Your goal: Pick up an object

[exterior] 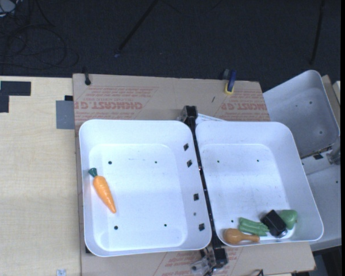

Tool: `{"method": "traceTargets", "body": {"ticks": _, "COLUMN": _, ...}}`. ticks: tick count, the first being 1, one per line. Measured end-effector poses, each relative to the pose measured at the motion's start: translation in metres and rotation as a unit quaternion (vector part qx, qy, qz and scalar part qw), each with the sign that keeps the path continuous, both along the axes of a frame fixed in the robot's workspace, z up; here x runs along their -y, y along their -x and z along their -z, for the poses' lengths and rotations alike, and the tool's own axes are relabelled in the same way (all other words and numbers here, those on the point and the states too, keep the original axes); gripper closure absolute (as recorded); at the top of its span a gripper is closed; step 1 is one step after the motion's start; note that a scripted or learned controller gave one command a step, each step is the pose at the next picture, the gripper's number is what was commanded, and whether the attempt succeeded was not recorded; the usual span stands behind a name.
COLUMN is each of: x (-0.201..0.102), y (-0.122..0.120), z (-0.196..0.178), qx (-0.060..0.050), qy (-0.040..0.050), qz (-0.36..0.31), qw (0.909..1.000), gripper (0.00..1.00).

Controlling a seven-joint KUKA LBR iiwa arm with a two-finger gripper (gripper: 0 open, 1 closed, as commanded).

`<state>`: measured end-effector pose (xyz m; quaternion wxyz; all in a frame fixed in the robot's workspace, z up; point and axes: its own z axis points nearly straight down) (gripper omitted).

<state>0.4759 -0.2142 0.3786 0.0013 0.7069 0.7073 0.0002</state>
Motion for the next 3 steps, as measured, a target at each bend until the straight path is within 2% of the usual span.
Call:
{"method": "traceTargets", "body": {"ticks": 1, "x": -0.002, "y": 0.000, "z": -0.018, "qx": -0.001, "qy": -0.0004, "qz": 0.000, "qw": 1.0000, "gripper": 1.00}}
{"method": "traceTargets", "body": {"ticks": 2, "x": -0.003, "y": -0.061, "z": 0.114, "qx": -0.006, "qy": -0.0024, "qz": -0.002, "qw": 1.0000, "gripper": 1.00}}
{"method": "traceTargets", "body": {"ticks": 3, "x": 0.001, "y": -0.014, "z": -0.014, "qx": 0.004, "qy": 0.0014, "qz": 0.000, "qw": 1.0000, "gripper": 1.00}}
